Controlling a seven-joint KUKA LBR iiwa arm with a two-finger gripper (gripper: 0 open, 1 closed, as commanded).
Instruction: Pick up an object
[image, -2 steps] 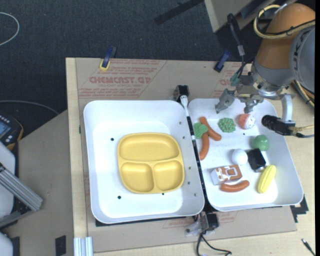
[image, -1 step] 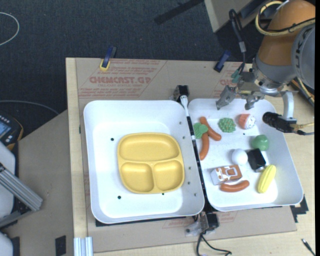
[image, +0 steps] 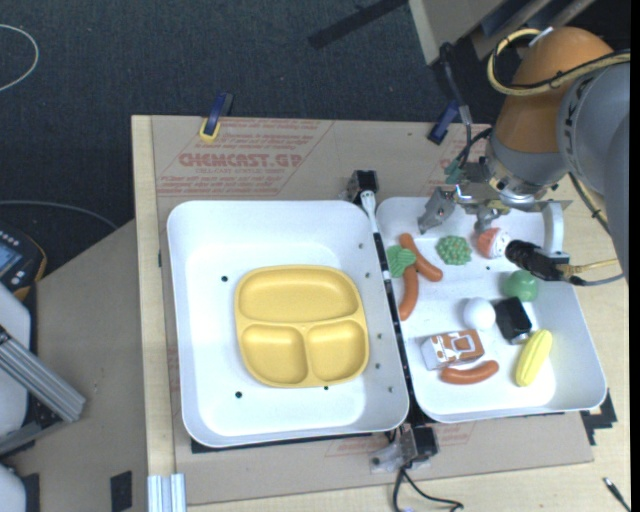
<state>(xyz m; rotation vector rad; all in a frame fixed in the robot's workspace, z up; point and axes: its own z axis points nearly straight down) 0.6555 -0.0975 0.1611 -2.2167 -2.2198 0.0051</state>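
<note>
Toys fill right bin (image: 575, 385); yellow tray (image: 300, 325) sits in left bin (image: 200, 330).

arm (image: 600, 110): grey, smooth rounded casing, entering from the right
band (image: 545, 85): orange, glossy and bulbous, above the wrist
wrist flange (image: 515, 180): grey metal ring under the orange band
cables (image: 505, 55): a yellow loop beside the orange band; thin dark and coloured wires run down to the wrist
gripper (image: 462, 205): small, metallic grey parts with dark fittings, partly blurred
</note>
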